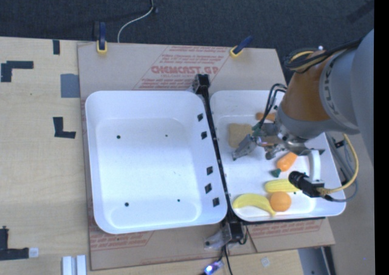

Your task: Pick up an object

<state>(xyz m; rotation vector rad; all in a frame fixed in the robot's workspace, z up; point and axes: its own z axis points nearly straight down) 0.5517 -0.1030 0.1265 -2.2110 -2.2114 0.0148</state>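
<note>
My gripper [250, 146] hangs low in the right bin [243, 173], its grey fingers spread open and pointing left. Nothing sits between the fingers. A tan flat piece [238, 132] lies just above and left of the fingertips. An orange carrot-like piece [285, 161] rests right of the gripper, under the wrist. A yellow banana [252, 203] lies at the bin's front, with an orange ball [280, 201] touching its right end and a small yellow-green piece [281, 186] just above. A small orange bit [260, 116] peeks out behind the arm.
The left bin [146, 164] stands beside the right one, split from it by a black divider [209, 146]. The arm's grey and orange body [316, 98] covers the right bin's far right part. Cardboard lies under both bins.
</note>
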